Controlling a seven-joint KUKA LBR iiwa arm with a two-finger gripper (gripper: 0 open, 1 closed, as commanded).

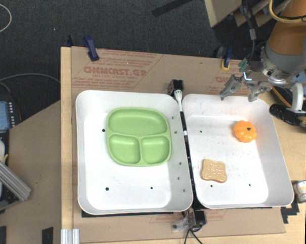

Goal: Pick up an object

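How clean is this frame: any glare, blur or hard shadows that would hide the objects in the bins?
Camera view: even, soft lighting; the orange pumpkin and tan cracker are sharp with only faint shadows; the green plate shows mild sheen, no blown glare; the gripper at the right bin's far edge looks slightly soft.

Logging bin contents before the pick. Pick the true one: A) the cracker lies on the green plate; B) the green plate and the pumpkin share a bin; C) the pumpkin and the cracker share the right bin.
C: the pumpkin and the cracker both lie in the right bin, apart from each other.
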